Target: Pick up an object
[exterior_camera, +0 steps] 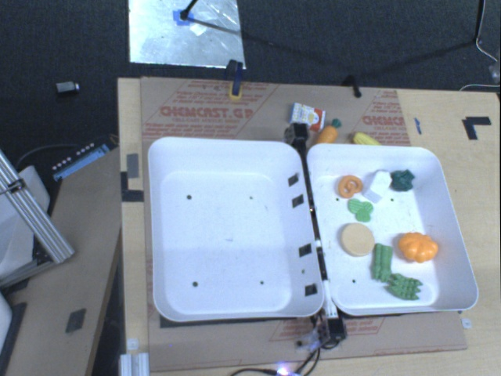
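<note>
The right bin (454, 233) holds several small toy foods. An orange pumpkin-like piece (417, 246) lies at its right. A tan round disc (357, 239) sits near the middle, with a small green piece (360, 208) and an orange spiral piece (350, 186) above it. A white block (379, 183) and a dark green piece (402, 180) lie near the far wall. Two green pod-like pieces (381, 261) (404, 287) rest by the near wall.
The left bin (164, 233) adjoins the right one along a hinge strip with black clips (301, 225). Behind the bins lie a carrot (326, 135), a yellow piece (365, 139) and a small packet (306, 115) on the cardboard. A metal frame (31, 218) stands at the left.
</note>
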`<state>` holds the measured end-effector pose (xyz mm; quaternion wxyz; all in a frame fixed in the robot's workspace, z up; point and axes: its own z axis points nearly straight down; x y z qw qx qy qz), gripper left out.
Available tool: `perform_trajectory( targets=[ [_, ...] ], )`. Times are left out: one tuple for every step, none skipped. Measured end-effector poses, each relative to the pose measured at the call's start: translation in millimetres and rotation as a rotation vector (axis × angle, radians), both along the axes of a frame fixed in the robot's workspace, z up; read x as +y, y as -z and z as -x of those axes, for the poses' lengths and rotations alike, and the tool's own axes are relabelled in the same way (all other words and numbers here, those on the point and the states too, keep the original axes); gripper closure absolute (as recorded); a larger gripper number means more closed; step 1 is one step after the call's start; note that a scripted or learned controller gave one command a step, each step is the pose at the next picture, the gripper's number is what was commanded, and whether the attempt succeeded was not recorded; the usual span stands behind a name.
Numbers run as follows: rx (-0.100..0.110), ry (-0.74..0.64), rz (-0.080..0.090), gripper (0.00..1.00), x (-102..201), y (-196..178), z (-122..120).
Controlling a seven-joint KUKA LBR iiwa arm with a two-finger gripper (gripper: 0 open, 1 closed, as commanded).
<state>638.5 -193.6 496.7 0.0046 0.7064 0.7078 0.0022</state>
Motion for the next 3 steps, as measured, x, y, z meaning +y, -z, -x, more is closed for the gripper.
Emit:
perform_trajectory(
  targets=[
    [0.003, -0.003, 0.0, 1.0, -13, -41, -31],
    [0.01, -0.003, -0.003, 1.0, 37, 58, -21],
    [0.002, -0.001, -0.001, 1.0, 14, -41, -30]
  ],
)
